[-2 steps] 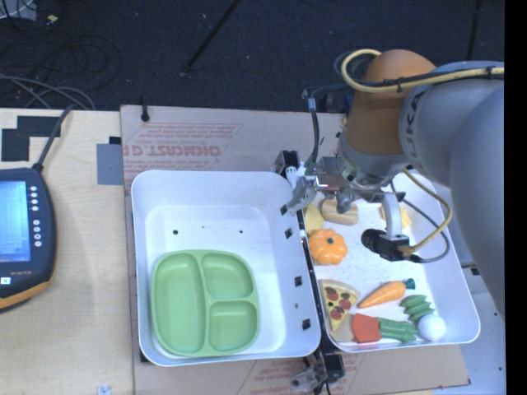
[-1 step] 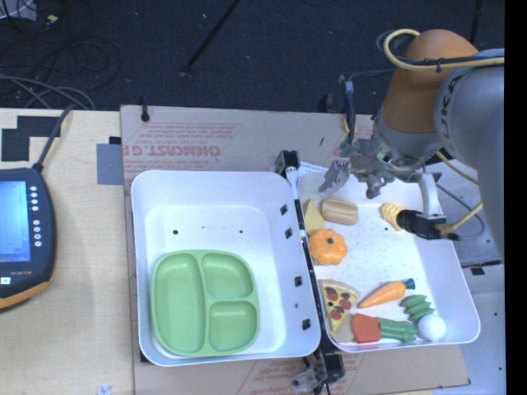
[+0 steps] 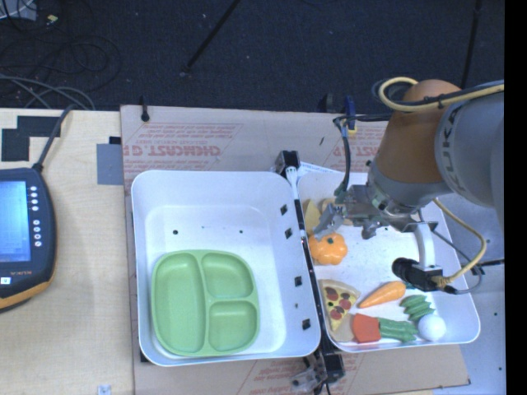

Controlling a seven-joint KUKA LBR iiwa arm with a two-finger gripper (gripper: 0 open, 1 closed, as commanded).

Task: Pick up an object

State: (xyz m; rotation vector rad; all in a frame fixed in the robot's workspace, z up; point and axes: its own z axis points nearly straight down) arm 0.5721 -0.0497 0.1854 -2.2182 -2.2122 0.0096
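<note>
Two white bins sit side by side on the table (image 3: pixel 90 151). The left bin (image 3: pixel 165 200) holds a green divided plate (image 3: pixel 204 303). The right bin (image 3: pixel 465 323) holds the toy food. A toy carrot (image 3: pixel 380 295) lies with its long axis running from about 8 o'clock to 2 o'clock, green top toward 4 o'clock of it, near a white egg (image 3: pixel 431 327). An orange pepper (image 3: pixel 328 249) sits by the divider, stem up. A pizza slice (image 3: pixel 336 299) points toward 6 o'clock, with a red piece (image 3: pixel 366 328) and a green pod (image 3: pixel 398 330) at 4 o'clock from it.

Reaching in from 3 o'clock, the grey arm (image 3: pixel 473 138) bends down over the right bin, orange band above the wrist. The pincer (image 3: pixel 333 218) hangs just above the pepper at its 12 o'clock, fingers spread apart with nothing between them.
</note>
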